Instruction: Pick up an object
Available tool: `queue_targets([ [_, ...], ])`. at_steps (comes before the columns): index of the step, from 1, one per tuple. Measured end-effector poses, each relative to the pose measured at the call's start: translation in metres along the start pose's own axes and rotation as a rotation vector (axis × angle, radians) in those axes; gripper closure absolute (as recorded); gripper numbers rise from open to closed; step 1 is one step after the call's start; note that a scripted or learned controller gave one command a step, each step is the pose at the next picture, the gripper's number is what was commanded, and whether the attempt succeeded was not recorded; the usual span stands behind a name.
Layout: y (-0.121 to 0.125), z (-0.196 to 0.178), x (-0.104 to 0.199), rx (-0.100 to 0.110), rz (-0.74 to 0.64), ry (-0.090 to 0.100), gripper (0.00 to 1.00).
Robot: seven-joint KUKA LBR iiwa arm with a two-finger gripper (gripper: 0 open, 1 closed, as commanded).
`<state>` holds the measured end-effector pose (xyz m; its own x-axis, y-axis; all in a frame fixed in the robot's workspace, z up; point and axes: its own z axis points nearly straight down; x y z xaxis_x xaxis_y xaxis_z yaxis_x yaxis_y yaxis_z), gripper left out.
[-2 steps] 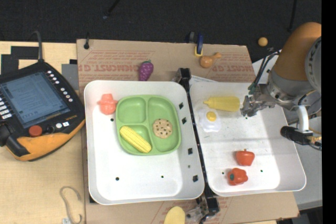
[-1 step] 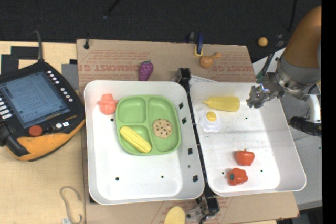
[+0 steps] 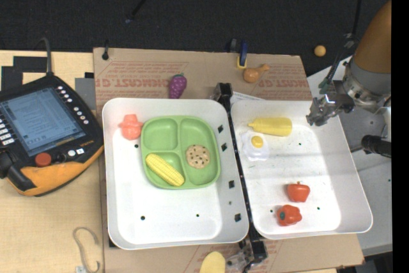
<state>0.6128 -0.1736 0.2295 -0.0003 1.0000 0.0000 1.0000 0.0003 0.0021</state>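
In the right bin [image 3: 332, 169] lie a yellow banana-like piece [image 3: 271, 126], a small fried egg [image 3: 256, 143] and two red peppers [image 3: 298, 191] [image 3: 288, 215]. The left bin [image 3: 166, 220] holds a green divided plate [image 3: 206, 132] carrying a corn cob [image 3: 165, 169] and a cookie [image 3: 197, 156], with a pink piece [image 3: 130, 127] beside it. My gripper [image 3: 318, 113] hangs over the right bin's far right corner, right of the yellow piece and apart from it. Nothing shows between its fingers.
A teach pendant [image 3: 45, 131] lies left of the bins. On the cardboard behind them sit purple grapes [image 3: 177, 84], a brown pear-like piece [image 3: 253, 73] and a blue-yellow clamp [image 3: 242, 54]. A yellow lemon-like piece [image 3: 213, 261] lies at the front edge.
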Motion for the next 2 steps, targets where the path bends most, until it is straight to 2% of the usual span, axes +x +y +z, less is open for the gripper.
queue_targets([
  [1, -0.030, -0.006, 0.045, 0.006, -0.001, 0.002, 1.00],
  [2, -0.075, 0.008, 0.077, 0.009, 0.000, 0.003, 1.00],
])
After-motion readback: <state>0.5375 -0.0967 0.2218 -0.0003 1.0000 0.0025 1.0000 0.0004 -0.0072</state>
